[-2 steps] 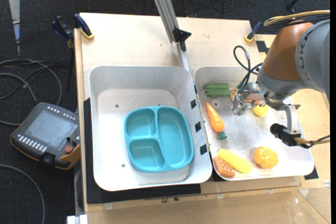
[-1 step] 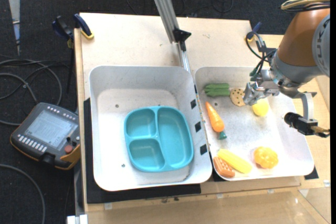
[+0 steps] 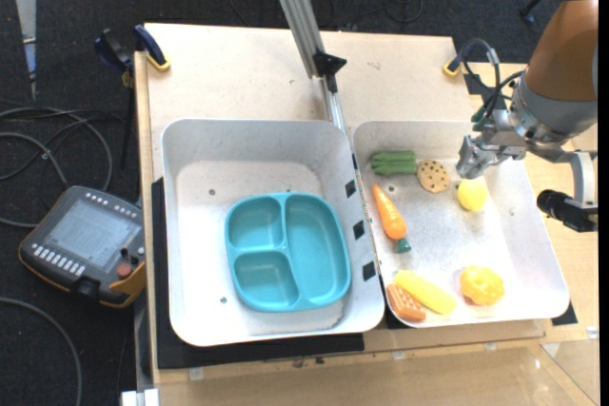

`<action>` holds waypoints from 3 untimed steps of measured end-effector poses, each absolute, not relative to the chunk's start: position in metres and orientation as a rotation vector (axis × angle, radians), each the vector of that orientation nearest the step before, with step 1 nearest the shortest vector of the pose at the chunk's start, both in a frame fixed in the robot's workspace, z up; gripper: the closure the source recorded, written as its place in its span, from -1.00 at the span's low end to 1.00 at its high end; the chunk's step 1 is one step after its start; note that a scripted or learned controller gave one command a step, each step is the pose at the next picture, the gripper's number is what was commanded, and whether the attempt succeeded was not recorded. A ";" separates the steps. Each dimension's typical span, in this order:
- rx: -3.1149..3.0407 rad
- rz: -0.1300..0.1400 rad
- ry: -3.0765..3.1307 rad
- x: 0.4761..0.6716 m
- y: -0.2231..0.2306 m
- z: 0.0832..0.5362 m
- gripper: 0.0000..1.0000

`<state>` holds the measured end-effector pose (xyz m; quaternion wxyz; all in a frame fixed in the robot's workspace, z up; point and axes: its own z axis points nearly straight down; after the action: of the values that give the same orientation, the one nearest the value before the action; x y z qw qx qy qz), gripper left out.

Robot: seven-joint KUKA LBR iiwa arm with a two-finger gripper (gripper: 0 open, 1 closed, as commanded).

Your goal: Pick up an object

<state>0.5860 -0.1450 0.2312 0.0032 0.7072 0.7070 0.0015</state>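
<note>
Lower right of frame: orange ridged toy [image 3: 405,302] beside long yellow plastic piece [image 3: 427,292]. Grey two-finger gripper [image 3: 470,168] hovers mid-right, just above small yellow lemon [image 3: 472,196]; grip state unclear.

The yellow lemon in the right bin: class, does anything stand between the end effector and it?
Nothing visible does. The end effector hangs just above the lemon in the right bin. The nearest thing, a cookie, lies beside the lemon toward the left bin, apart from it and off the path down.
</note>
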 end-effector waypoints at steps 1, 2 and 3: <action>2.216 0.004 2.220 0.587 -0.145 0.260 1.00; 2.213 0.003 2.232 0.588 -0.084 0.261 1.00; 2.214 0.002 2.232 0.577 -0.032 0.265 1.00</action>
<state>0.5766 -0.0319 0.2649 -0.0011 0.7042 0.7100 0.0005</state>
